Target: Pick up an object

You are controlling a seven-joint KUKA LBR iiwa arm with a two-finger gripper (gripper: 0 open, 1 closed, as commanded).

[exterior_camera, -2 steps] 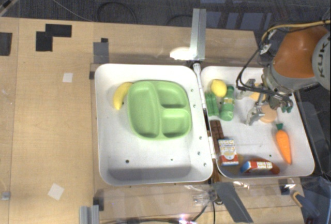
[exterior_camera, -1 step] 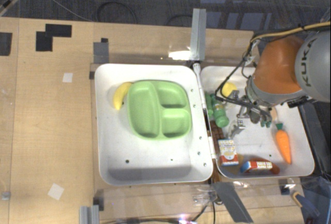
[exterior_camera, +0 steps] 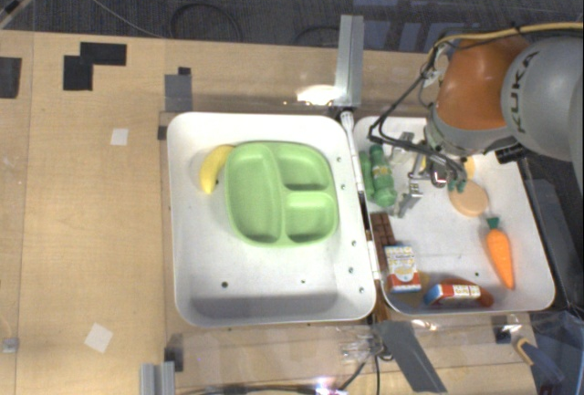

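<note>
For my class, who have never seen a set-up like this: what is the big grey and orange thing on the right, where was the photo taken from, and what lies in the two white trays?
The photo comes from one fixed camera above a wooden bench, looking down at a slant. The grey and orange thing is a robot arm reaching in from the right. At its end sits a two-finger gripper, low over the right bin. Nothing can be seen held between its fingers.

The left bin holds a green divided plate with a banana tucked against its left edge.

The right bin holds a green bottle by its left wall, a round tan piece, a toy carrot, a small carton and a red packet near the front.
</note>
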